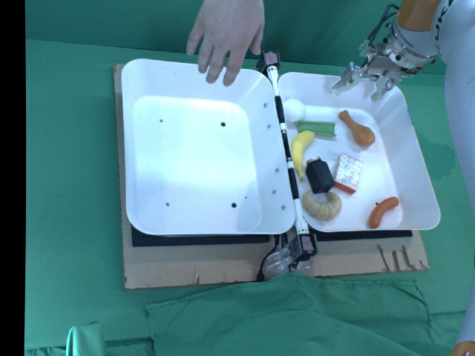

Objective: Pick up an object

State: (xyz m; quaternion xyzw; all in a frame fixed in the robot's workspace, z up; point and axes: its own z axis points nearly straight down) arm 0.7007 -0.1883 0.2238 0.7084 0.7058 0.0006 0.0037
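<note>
- The gripper [365,81] hovered above the far rim of the right bin [415,162], fingers spread, holding nothing.
- The drumstick [357,127], banana [299,150] and sausage [383,211] lay in that bin.
- A human hand [226,28] touched the left bin [148,80].

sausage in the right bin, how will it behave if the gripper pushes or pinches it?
The sausage is a rounded, glossy cylinder, so it probably rolls when nudged and may slip out of a pinch. It looks like small toy food, likely light. It lies apart from the other items.

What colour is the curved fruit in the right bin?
The banana is yellow, clearest in the camera view, beside the divider.
</note>
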